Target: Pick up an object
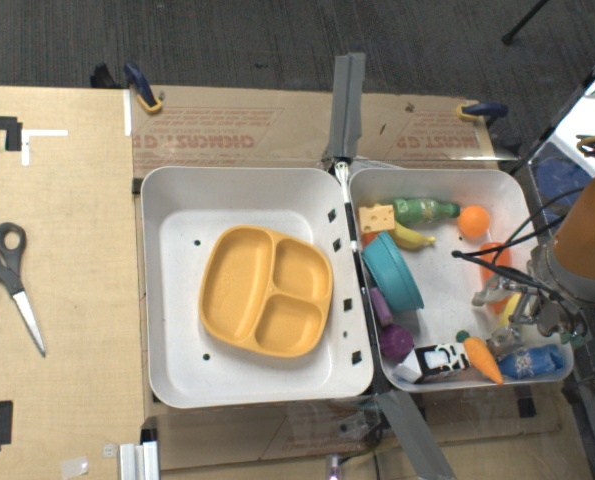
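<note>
The gripper (512, 303) is hanging low over the right side of the right-hand shallow white bin (432, 181), reaching in from the worktop's right edge below the arm's orange band (587, 233). Whether it is spread or pressed together cannot be told, as its metal parts are blurring into the clutter beneath it, and nothing can be seen between them. Black cables (497, 246) are trailing from it toward the bin's middle.

Just beneath the gripper, near the bin's front right corner, a blue plastic bottle (532, 363) is lying on its side, with an orange toy carrot (483, 359) touching it on the left. Beside the carrot a small black-and-white carton (439, 361) is resting against the front wall, and a purple round toy (396, 342) is sitting to its left. Further out, a teal plastic bowl (392, 270) is standing tilted on its edge near the divider between the bins. Toward the back wall, a yellow toy banana (414, 236) is lying beside a yellow cheese-like block (377, 217), a green plastic bottle (425, 209) is lying on its side, and an orange ball (473, 220) is sitting just to its right.

In the left-hand white bin (167, 298), a yellow three-compartment plastic plate (267, 290) is lying flat in the middle. Well apart, near the worktop's left edge, grey-handled scissors (13, 283) are lying on the wood.
</note>
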### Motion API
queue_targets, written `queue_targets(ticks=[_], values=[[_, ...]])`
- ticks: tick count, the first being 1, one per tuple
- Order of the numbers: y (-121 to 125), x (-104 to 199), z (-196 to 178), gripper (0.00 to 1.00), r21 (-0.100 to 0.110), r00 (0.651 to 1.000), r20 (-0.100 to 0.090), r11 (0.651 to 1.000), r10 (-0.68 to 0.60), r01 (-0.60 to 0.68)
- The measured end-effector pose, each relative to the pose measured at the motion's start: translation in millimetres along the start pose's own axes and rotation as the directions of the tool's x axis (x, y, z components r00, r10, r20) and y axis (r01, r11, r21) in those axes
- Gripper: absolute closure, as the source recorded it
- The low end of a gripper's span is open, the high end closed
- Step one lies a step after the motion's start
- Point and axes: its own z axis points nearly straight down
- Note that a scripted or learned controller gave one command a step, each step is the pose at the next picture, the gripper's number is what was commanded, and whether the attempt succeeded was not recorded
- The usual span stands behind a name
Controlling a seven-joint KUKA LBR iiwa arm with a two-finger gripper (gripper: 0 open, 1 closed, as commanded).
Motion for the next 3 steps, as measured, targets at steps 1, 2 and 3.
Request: queue_targets(ticks=[1, 2, 3], values=[[22.9, -8.0, 0.1, 0.0, 0.005, 1.0, -0.002, 1.0, -0.019, 0.019], [25.3, -90.1, 0.9, 0.0, 0.0, 0.997, -0.004, 0.997, 0.076, -0.076], [26.1, -91.7, -9.4, 1.0, -0.001, 0.997, 0.001, 0.997, 0.074, -0.074]])
